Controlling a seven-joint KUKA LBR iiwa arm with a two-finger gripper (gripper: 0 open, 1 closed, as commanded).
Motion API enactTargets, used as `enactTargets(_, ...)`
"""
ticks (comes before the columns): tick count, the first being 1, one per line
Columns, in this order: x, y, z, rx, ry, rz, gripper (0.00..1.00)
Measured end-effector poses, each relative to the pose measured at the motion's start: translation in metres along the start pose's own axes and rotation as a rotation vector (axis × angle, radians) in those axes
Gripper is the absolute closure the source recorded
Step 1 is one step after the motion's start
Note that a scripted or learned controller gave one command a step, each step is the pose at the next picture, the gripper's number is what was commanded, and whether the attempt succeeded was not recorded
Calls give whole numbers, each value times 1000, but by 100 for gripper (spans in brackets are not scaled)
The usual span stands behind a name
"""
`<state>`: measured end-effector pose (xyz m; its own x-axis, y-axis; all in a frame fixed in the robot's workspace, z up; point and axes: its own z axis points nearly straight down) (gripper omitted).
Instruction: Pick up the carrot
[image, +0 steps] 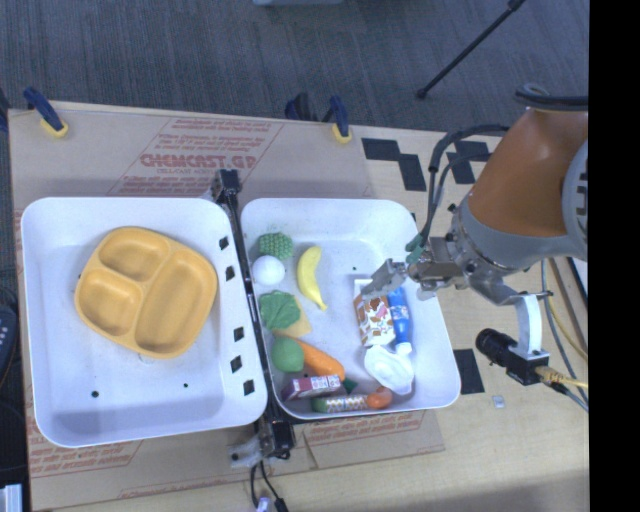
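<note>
The carrot (322, 360) is seen lying at the lower middle of the right bin (430, 345), beside a green vegetable (288, 355) and above a small packet (314, 384). The gripper (378, 284) is held over the bin's right part, above a printed carton (374, 319); whether it is open cannot be told. A yellow divided plate (146, 291) is held in the left bin (60, 400).

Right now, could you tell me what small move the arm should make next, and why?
Probably shift the gripper toward the carrot. It hovers over the snack packet at the right bin's far side, while the carrot lies lower left, beside the green vegetable.
</note>
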<state>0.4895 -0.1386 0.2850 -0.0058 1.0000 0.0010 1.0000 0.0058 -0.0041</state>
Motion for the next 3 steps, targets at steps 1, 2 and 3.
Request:
enactTargets(1,44,-13,109,2,1,57,0)
enactTargets(2,38,-9,194,2,1,346,0)
enactTargets(3,38,-9,184,4,2,344,100)
